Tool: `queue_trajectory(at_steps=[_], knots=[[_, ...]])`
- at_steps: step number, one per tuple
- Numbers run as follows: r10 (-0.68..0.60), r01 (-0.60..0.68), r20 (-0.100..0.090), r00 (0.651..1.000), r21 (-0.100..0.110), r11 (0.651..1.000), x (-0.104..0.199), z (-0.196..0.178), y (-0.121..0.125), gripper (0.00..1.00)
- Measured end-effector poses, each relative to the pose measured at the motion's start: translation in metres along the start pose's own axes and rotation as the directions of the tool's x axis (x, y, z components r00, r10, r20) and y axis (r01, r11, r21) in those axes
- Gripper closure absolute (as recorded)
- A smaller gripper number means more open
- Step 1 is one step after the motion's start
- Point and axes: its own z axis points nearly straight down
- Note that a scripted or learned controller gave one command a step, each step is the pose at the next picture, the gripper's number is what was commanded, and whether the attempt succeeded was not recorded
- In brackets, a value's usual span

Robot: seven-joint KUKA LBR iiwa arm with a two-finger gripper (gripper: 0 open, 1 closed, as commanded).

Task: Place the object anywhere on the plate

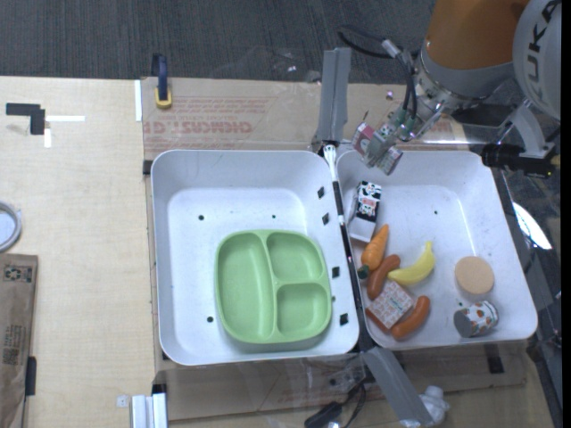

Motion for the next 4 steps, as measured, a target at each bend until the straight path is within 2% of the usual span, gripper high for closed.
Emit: queue_trajectory(at_steps=[1,2,3,4], knots=[[0.005,-0.005,-0.003,1.000,0.003,1.000,0.074,0.054,-0.019,1.00],[-0.162,0.162,-0.003,0.987,0.002,0.987,0.112,0.084,-0.017,1.00],[0.054,-0.054,-0.004,0.999,0.005,0.999,0.135,0.156,-0.013,1.00],[0.054,-0.054,-0.004,0.999,0.004,0.999,0.135,0.156,-0.013,0.00]])
